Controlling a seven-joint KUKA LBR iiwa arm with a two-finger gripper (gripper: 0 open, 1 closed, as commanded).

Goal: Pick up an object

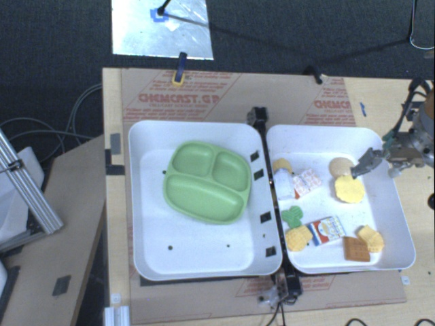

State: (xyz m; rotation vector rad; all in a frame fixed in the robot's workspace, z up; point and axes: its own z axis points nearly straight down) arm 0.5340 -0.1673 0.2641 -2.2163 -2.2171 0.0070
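Observation:
The right white bin point(319, 147) holds several toy foods. A flat yellow disc point(350, 190) lies near its right side, and a tan bun point(339, 166) sits just above the disc. My gripper point(368, 162) reaches in from the right and hangs just right of the bun and above the disc's upper right edge. Nothing shows in its grasp. Lower in the bin lie a red, white and blue carton point(327, 229), a brown cracker point(355, 249) and a yellow waffle piece point(371, 238).
A green divided plate point(207, 182) lies in the left bin point(151, 202). Near the divider in the right bin are a red-and-white packet point(306, 180), a green piece point(292, 216) and a yellow nugget point(298, 238). A foil sheet point(160, 19) lies beyond the bench.

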